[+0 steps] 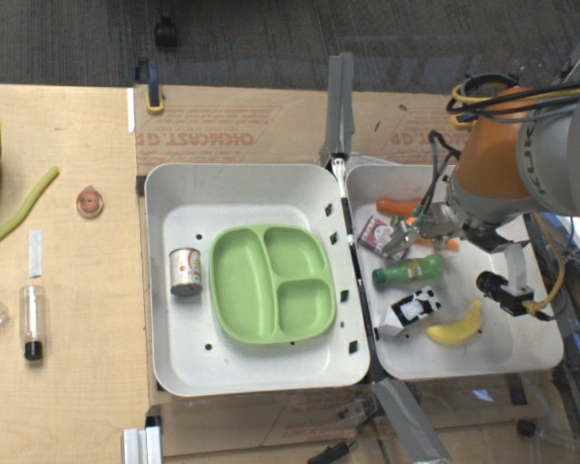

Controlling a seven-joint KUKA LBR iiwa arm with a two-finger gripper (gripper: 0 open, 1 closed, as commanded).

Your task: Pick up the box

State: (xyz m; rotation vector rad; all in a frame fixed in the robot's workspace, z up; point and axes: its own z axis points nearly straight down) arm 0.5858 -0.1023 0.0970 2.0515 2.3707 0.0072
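— Is the box [376, 231] up yet?
— No. It lies in the right bin [532, 356], far-left corner, gripper [402, 240] just beside it; jaws' state I cannot tell.

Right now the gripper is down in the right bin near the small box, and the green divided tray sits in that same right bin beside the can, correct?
Not quite. The camera view shows the green divided tray in the left bin, beside the can. The rest holds: the gripper is down in the right bin, near the small box.
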